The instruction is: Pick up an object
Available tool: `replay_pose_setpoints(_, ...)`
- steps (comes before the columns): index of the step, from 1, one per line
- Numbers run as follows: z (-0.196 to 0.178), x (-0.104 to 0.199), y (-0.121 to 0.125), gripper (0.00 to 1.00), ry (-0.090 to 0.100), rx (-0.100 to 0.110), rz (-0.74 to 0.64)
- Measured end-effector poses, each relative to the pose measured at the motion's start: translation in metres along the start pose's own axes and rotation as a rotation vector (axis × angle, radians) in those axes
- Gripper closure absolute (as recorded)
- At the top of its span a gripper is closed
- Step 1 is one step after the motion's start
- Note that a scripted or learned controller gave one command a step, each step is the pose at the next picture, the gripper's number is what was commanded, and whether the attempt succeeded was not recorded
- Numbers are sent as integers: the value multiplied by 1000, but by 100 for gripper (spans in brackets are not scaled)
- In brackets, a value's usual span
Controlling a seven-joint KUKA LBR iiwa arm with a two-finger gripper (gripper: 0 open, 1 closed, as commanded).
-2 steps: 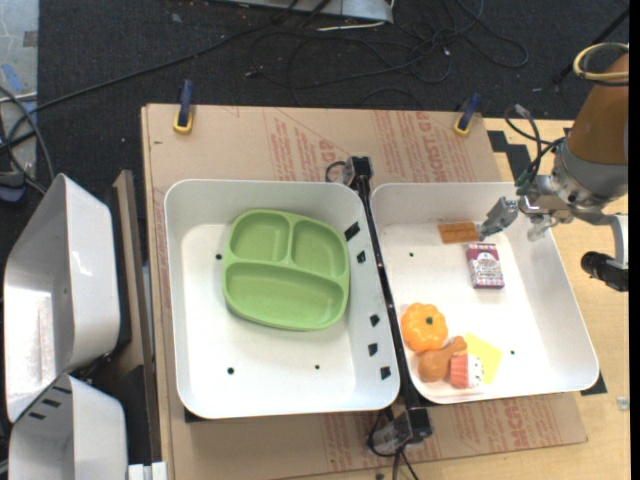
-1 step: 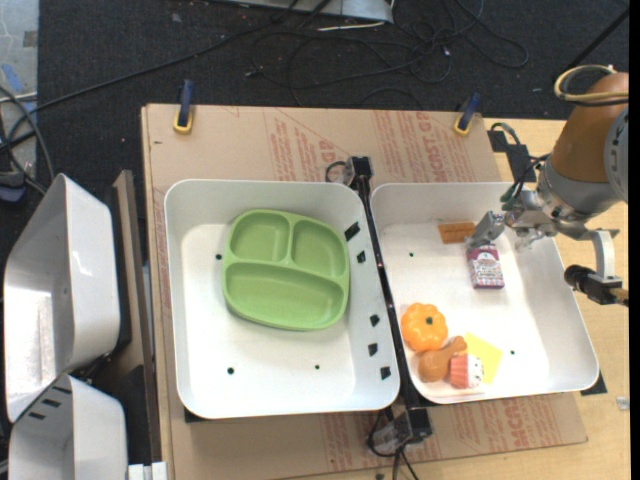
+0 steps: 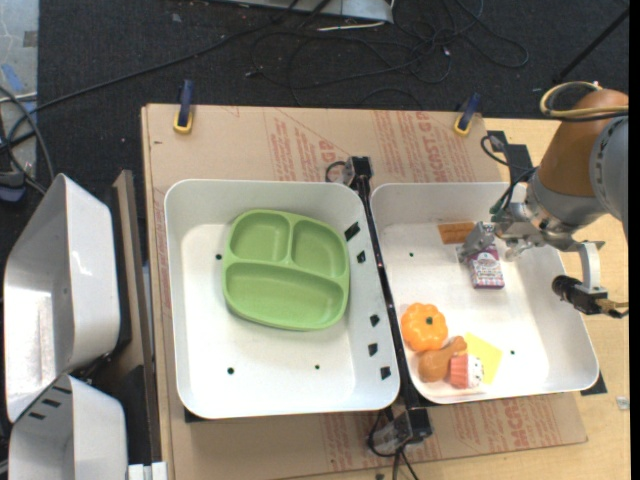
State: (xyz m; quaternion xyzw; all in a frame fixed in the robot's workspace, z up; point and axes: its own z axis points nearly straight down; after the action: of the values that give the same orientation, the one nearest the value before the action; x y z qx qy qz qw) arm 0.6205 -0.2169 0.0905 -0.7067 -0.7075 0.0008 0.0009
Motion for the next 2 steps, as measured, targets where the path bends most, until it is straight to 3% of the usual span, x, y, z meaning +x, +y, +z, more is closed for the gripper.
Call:
replay_pose_setpoints(1, -13, 0, 1, 100, -2, -5, -2)
replay_pose_setpoints(2, -77, 0, 3, 100, -3, -9, -1)
